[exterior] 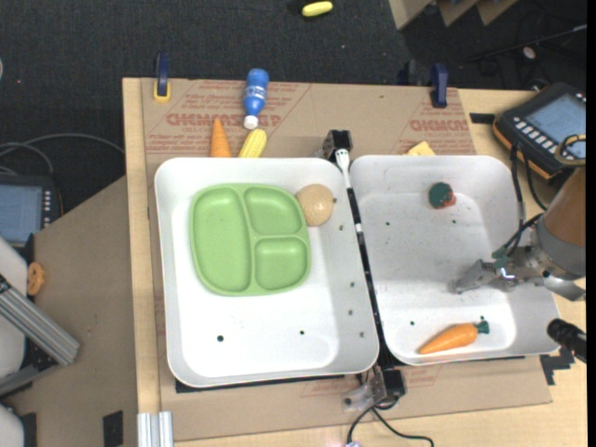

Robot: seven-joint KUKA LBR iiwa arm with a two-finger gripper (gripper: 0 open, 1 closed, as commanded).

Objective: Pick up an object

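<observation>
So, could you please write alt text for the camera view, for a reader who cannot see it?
A robot arm's tool hovers low in the right white bin, between a carrot near the front and a small green and red object near the back. The left bin holds a green divided plate and a tan ball.

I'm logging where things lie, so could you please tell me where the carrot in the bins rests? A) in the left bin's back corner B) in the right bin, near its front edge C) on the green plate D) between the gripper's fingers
B: the carrot lies in the right bin by its front edge, apart from the gripper.
</observation>
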